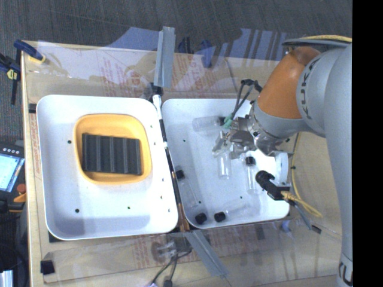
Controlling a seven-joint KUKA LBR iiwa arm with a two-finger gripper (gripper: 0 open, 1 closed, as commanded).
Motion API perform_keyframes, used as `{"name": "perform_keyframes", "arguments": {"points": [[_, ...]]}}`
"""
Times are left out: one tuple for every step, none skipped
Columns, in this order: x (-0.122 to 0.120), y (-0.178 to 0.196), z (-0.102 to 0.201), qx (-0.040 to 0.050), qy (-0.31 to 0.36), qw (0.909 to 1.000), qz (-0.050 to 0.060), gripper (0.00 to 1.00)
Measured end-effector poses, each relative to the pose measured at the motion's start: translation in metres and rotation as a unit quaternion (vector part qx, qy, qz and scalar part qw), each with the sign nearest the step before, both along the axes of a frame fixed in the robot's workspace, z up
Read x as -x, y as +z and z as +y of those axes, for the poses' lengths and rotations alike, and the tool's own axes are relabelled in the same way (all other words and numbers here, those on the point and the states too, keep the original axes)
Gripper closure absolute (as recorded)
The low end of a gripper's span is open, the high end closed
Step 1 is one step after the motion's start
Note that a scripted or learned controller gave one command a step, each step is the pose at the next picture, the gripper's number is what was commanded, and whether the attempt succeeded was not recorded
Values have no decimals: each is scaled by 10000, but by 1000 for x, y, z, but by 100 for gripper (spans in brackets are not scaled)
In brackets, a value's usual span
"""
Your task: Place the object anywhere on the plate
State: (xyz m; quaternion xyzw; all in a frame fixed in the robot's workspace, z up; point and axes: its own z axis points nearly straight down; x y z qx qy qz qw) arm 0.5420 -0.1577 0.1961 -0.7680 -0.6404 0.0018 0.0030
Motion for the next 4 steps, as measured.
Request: {"name": "perform_keyframes", "arguments": {"points": [[23,5,26,-4,1222,9925,-7,100],[-25,39,69,1,2019,9794,-18,100],[-49,13,111,-9,3283,9446,-12,100],[-49,13,111,-7,3280,9447,-14,0]]}}
